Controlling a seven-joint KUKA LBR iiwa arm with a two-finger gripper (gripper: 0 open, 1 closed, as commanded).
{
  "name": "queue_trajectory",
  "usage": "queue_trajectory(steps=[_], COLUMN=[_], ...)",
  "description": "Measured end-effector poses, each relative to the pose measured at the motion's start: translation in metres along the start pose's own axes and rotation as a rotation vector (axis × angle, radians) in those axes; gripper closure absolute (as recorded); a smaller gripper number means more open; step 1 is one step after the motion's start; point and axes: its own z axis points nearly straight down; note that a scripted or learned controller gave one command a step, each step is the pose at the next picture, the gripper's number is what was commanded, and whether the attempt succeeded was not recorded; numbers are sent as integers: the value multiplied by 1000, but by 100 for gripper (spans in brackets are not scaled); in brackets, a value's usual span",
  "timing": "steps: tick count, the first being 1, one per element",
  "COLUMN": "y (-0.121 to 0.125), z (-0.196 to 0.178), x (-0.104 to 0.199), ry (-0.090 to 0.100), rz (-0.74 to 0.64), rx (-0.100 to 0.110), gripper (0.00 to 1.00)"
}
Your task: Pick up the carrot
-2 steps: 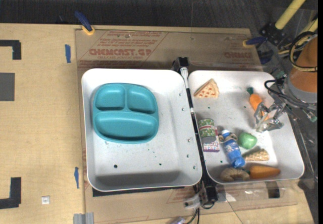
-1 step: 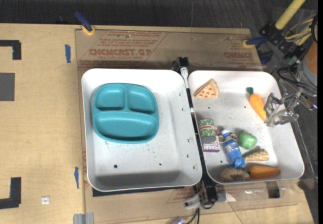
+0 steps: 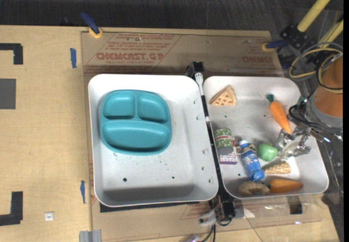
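Red print on the cardboard sheet [image 3: 180, 50] under the bins reads roughly "CHEMCAST GP", though the letters are faint and small, so that reading is unsure. The left bin [image 3: 147, 181] holds one teal divided plate [image 3: 135, 121], lying toward the bin's far left corner, with three compartments. The right bin [image 3: 256, 91] holds the clutter. A pizza-slice toy [image 3: 223, 96] sits near its far left corner. The carrot [image 3: 280, 115], orange with a green top, lies slanted near the bin's far right side. A small labelled carton [image 3: 226, 145] stands by the left wall; its writing is too small to read. Just right of it lies a blue bottle [image 3: 251, 162], then a green round piece [image 3: 267, 152]. Along the near edge rest a brown lump [image 3: 253, 188] and an orange oblong piece [image 3: 285, 185]. The gripper [image 3: 290, 145] hangs over the bin's right side, just below the carrot's tip; whether the fingers are parted or closed cannot be told here.
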Motion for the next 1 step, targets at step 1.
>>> queue_trajectory(steps=[1], y=[13], z=[7], x=[21], ry=[-4], rz=[-184], rx=[4], gripper=[100])
